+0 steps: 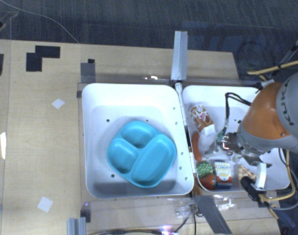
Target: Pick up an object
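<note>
Jaws [223,142], state untellable, hovering over crowded right bin [281,182]; packets [222,173] lying touching, risking slipped or double grasp.

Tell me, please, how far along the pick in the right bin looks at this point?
Done: the arm is over the right bin, its wrist low among the packets near the front. In hand: nothing I can confirm; the tool sits under the wrist, so a grasp cannot be judged. Left: lifting something clear. The packets lie on the bin floor, and the blue tray rests in the left bin.
</note>
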Robot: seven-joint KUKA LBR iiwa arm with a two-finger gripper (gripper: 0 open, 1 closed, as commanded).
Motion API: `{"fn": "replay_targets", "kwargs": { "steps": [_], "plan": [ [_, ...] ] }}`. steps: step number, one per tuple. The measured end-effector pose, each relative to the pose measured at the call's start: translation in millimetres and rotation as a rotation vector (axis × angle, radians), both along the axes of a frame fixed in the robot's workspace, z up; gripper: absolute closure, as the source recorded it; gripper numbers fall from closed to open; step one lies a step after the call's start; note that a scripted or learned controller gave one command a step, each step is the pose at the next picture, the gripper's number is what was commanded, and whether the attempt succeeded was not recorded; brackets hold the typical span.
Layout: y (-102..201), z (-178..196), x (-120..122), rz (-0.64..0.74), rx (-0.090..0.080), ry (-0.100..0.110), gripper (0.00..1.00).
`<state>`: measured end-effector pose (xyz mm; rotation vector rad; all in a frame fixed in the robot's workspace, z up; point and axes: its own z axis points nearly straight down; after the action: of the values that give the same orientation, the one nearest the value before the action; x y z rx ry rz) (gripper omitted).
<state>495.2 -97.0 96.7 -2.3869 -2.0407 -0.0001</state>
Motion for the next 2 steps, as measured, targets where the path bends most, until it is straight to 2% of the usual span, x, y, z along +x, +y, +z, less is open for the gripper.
{"fn": "replay_targets", "kwargs": {
  "steps": [1,2],
  "plan": [
    [-35.5,-9.2,103.7,0.003,-0.004,-0.010,0.00],
    [-5.0,-7.7,42.7,-0.066,-0.001,-0.010,0.00]
  ]
}}
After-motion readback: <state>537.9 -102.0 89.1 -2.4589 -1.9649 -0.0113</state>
